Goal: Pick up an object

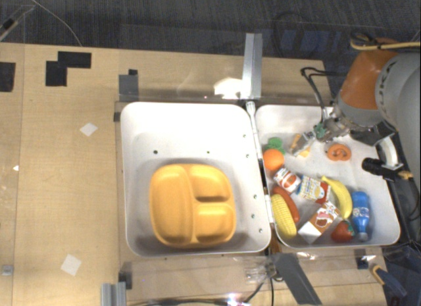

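1. The gripper [326, 129] sits low over the back of the right bin [289, 115], at the end of the grey arm [401, 94] with its orange band [360, 84]; whether it is apart or together cannot be made out at this size.
2. Just to its left lies a small yellowish item [301, 143], too small to name; nothing can be seen clamped in the gripper.
3. Just beside the gripper toward the front is an orange ring-shaped piece [339, 153].
4. At the bin's left wall sit a small green object [275, 144] and, just in front of it, an orange [273, 160].
5. The rest of the pickable toys crowd the front of the bin: a red-and-white can [287, 180], a corn cob [283, 212], a small white carton [312, 188], a banana [340, 195], a blue bottle [360, 213], a second carton [318, 224] and a red piece [342, 232], many touching.
6. The left bin [138, 140] holds a yellow divided tray [192, 203] toward its front.
7. Both bins rest on a wooden bench [59, 166].
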